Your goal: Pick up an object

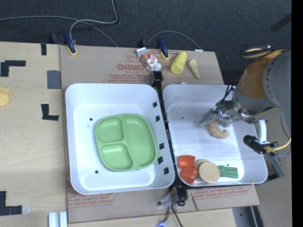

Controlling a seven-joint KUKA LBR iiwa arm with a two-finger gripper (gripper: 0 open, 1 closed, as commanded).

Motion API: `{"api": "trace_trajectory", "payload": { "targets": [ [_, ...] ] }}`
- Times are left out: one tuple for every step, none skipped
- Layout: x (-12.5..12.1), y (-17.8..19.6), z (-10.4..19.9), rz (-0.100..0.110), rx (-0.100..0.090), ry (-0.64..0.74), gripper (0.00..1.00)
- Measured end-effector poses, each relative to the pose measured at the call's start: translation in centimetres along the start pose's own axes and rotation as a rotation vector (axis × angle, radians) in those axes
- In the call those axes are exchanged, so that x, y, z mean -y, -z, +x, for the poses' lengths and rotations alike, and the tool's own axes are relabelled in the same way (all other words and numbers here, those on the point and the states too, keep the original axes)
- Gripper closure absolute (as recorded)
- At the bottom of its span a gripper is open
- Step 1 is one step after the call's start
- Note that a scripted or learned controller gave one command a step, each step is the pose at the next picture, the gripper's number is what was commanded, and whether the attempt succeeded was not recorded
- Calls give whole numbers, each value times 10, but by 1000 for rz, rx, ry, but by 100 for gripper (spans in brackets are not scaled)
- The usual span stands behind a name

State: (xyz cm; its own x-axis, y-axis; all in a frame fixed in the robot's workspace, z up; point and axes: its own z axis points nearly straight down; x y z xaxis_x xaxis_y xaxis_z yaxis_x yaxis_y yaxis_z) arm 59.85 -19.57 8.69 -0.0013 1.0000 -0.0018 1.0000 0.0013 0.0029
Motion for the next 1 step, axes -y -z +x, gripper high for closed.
{"api": "trace_trajectory", "payload": {
  "targets": [
    [-1,11,-1,-4,4,1,100]
  ]
}}
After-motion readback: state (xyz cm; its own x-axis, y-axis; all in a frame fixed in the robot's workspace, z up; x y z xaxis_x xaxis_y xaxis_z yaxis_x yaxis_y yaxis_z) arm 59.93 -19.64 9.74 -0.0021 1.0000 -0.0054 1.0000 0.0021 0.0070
